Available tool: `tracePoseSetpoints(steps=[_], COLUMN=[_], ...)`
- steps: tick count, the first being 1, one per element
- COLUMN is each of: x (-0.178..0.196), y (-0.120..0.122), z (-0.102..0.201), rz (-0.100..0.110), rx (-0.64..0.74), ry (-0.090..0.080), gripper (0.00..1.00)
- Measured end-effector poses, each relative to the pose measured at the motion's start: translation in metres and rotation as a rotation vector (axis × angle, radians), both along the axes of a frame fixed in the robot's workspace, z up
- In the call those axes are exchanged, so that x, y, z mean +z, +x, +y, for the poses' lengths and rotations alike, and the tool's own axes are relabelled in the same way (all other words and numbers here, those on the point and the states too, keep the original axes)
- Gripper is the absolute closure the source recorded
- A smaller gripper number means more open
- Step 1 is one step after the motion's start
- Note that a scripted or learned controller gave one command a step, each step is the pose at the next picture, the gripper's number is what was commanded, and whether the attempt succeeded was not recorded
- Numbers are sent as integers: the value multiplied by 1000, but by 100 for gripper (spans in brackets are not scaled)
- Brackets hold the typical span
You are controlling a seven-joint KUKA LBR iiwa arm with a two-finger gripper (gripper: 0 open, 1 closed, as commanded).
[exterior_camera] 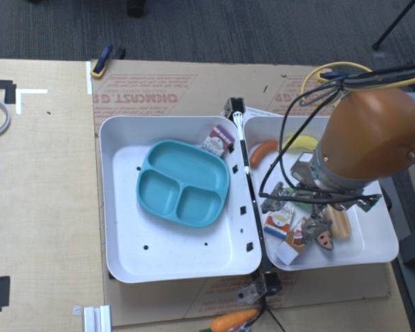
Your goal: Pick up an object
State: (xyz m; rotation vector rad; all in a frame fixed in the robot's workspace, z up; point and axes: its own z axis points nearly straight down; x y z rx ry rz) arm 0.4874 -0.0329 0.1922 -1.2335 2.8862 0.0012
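Arm (370, 140) reaches in from right, wrist pointing down, orange band uppermost.

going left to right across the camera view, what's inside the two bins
Teal plastic divided plate → small crumpled printed packet → orange carrot-shaped toy → yellow banana-shaped toy → tan wooden peg

Dark grey carpet (263, 12); chair castors (135, 7); tan bench (41, 206).

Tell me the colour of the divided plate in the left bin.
The divided plate is plain turquoise blue, clearest in the camera view.
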Motion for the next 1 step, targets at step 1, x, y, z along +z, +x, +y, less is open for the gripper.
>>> tracePoseSetpoints(steps=[1], x=[0], y=[0], z=[0], rz=[0], rx=[0], ry=[0], gripper=[0])
